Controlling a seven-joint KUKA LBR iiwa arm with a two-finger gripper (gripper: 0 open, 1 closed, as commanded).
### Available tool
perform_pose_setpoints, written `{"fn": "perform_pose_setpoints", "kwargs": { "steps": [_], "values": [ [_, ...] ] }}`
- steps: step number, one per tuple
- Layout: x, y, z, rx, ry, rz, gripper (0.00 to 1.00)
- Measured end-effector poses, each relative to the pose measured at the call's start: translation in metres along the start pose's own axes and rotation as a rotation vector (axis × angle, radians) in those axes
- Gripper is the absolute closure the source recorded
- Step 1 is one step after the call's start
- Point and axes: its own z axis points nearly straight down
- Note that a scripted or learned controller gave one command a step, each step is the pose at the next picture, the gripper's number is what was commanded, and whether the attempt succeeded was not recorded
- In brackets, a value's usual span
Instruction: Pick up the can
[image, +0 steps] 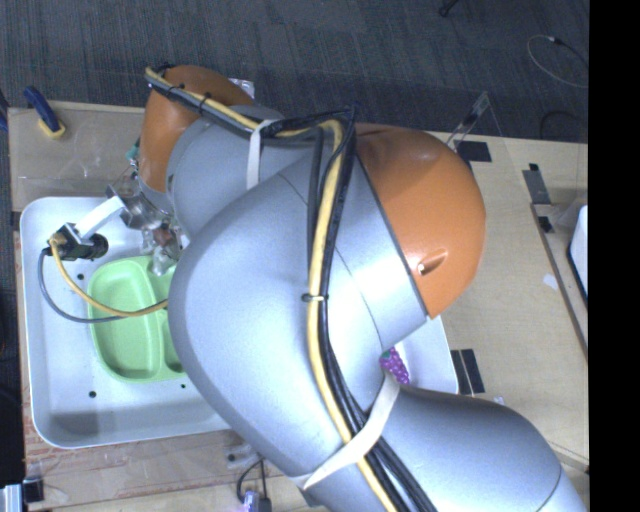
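Reaching across both bins from the right, my arm (330, 330) covers most of the counter (500, 300); its grey links and orange joint cap hide the bin beneath them. My claw (160, 240) sits low over the left bin (50, 400), at the upper edge of a light green bowl-like dish (125, 330). Its state cannot be judged from this angle. The can cannot be located; my arm blocks much of both bins. A small purple object (396, 367) shows at the right bin's edge beside my forearm. My wrist is bent downward, cable looping left.
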Motion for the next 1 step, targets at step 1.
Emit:
{"fn": "perform_pose_setpoints", "kwargs": {
  "steps": [1],
  "values": [
    [-0.0203, 0.0043, -0.0197, -0.012, -0.010, 0.220, 1.00]
  ]
}}
